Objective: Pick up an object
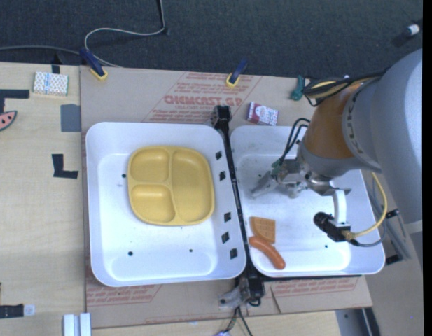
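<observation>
Lying nearest in the right bin [356,261], a smooth orange hot dog [267,252] touches a ridged tan waffle piece [264,228]. Beyond them the metal gripper [261,185] hovers with fingers spread, gripping nothing. Leftward, a glossy yellow divided plate [171,185] sits in the left bin [103,208]. Farther back, a small red packet [261,113] rests on cardboard [187,96].

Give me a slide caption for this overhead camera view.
Gripper hovers in the right bin above a hot dog; yellow tray sits left.
</observation>
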